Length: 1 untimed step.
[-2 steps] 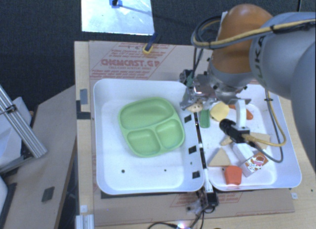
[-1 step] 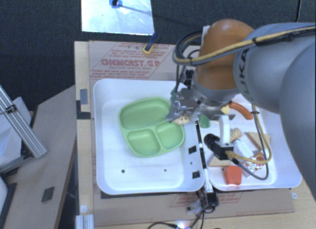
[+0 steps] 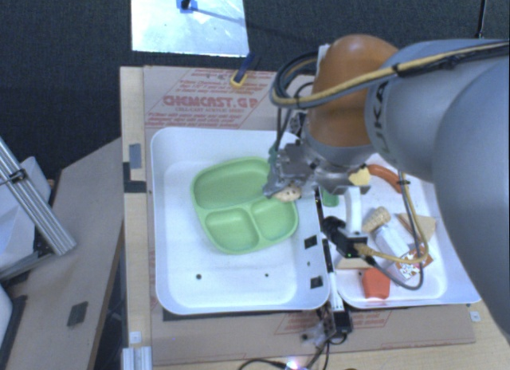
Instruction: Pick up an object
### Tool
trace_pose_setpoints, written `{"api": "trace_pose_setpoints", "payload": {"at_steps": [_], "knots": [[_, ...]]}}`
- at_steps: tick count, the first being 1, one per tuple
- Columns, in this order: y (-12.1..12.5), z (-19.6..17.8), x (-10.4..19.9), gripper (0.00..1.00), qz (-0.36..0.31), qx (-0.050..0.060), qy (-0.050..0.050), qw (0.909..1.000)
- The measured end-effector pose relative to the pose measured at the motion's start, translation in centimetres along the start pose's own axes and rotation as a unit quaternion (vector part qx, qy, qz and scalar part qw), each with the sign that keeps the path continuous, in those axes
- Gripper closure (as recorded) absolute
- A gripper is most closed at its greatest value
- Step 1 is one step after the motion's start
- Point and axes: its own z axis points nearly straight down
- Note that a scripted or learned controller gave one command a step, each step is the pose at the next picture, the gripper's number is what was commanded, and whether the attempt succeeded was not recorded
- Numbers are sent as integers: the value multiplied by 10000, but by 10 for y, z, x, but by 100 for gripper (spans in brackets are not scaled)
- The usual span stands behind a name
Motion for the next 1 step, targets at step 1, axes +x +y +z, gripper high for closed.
{"api": "trace_pose_setpoints", "payload": {"at_steps": [1], "knots": [[-3, -18, 5, 100, -6, -19, 6, 10000]]}}
